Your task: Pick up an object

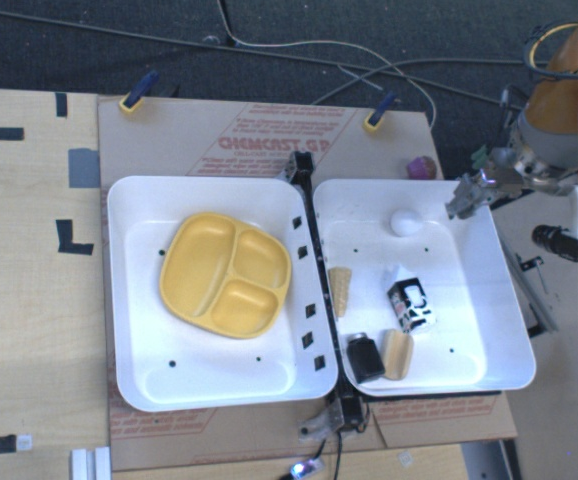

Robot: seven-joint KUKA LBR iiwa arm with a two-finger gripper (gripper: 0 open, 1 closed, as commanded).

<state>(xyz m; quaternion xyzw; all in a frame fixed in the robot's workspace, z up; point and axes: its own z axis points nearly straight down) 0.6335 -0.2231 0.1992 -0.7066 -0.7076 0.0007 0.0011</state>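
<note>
Over the far right corner of the right bin (499,298), the gripper (462,204) hangs at the rim with nothing visibly between its fingers; from here I cannot tell whether they are apart or together. Right bin contents: a white ball (406,223) near the far wall, closest to the gripper; a tan cone (340,290) by the divider; a black-and-white printed item (410,305) mid-bin; a black block (364,357) just beside a tan piece (398,354) at the near edge. Left bin (134,268): a yellow divided plate (226,274), lying flat, centre. A small purple object (421,167) sits on the cardboard beyond the bins.
</note>
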